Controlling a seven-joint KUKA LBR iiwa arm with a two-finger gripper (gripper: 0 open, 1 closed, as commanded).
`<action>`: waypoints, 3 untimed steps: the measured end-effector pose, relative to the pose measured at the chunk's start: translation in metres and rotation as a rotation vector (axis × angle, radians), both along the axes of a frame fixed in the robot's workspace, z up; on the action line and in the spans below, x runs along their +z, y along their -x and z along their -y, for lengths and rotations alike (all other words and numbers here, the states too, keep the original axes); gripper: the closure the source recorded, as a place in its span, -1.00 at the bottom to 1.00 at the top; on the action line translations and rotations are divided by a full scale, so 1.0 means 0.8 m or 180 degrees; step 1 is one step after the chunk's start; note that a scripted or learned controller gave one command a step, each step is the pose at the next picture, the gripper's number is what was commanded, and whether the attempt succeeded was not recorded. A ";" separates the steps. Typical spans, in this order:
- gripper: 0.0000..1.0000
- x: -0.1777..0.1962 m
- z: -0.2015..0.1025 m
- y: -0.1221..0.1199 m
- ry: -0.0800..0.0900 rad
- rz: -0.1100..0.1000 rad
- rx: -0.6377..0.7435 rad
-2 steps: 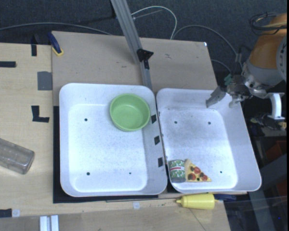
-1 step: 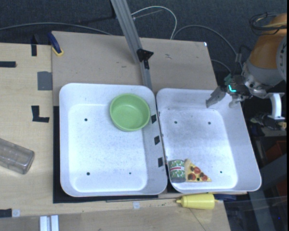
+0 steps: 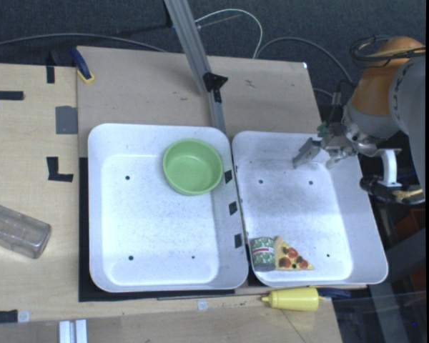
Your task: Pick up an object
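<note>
Currently the tool (image 3: 316,151), jaws apart and holding nothing, hangs over the far end of the right bin (image 3: 357,213); the pizza slice (image 3: 292,257) lies well nearer, slightly left, beside a small can (image 3: 262,253).

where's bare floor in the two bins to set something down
Left bin: everything below and left of the green bowl. Right bin: the middle, between the tool and the pizza slice. Crowded: its near-left corner, with the green can.

Clear plastic tube (image 3: 14,229) lying on bench (image 3: 28,156), left of bins; blue-yellow clamp (image 3: 82,65) at board's far-left corner.
</note>
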State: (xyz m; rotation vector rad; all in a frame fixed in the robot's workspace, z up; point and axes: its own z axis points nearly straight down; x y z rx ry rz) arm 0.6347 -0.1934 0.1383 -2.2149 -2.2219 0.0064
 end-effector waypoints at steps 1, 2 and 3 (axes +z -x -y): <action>-1.00 -0.065 -0.001 0.000 0.0007 0.0013 0.0000; 1.00 -0.050 -0.002 0.000 0.0007 0.0014 0.0004; 1.00 0.005 -0.008 -0.001 0.0002 0.0030 -0.0004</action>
